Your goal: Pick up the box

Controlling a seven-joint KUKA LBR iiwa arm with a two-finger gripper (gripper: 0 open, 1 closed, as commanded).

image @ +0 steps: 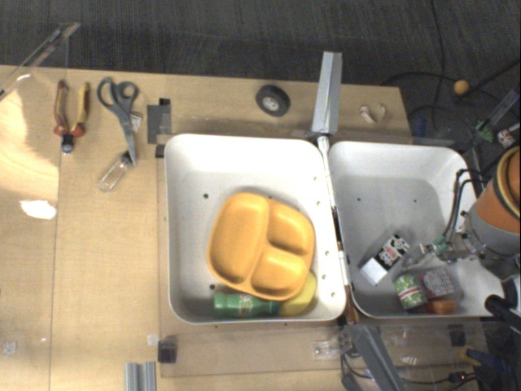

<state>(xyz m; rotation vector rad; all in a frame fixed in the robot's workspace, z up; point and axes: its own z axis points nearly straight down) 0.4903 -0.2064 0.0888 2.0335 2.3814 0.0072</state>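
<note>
The box lies tilted in the right bin, toward six o'clock. The gripper hangs at its three o'clock, just beside it; its grip cannot be told.

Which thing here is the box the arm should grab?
Look in the right white bin, near its lower-left area. The small black-and-white printed box lies tilted there, left of a green can and a grey packet. It alone is angular with dark print.
</note>
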